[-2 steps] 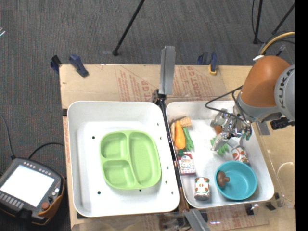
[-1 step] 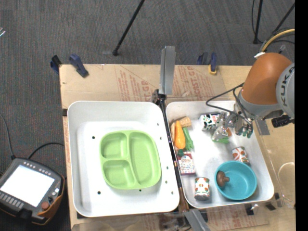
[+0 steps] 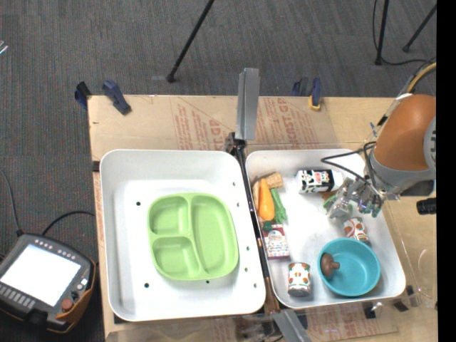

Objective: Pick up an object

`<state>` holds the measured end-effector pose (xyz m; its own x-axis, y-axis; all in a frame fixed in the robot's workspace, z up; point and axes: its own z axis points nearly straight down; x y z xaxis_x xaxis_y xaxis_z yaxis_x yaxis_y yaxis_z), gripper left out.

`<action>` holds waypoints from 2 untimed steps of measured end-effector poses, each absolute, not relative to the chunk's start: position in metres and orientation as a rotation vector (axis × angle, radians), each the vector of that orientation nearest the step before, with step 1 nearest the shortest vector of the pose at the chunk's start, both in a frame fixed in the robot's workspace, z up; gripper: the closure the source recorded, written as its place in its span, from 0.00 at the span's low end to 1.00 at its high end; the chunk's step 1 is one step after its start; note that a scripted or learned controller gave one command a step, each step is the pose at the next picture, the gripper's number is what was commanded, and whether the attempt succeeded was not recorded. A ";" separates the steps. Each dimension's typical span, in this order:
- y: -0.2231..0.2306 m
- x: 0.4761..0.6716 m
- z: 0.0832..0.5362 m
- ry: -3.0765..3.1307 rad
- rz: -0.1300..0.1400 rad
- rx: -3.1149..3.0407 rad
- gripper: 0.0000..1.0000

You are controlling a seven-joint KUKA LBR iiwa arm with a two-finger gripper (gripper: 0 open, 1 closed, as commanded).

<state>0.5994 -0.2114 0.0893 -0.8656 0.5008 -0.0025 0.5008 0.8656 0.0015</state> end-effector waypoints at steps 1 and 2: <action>-0.210 0.599 0.088 3.034 0.003 0.812 0.00; -0.209 0.542 0.088 3.041 0.006 0.778 0.00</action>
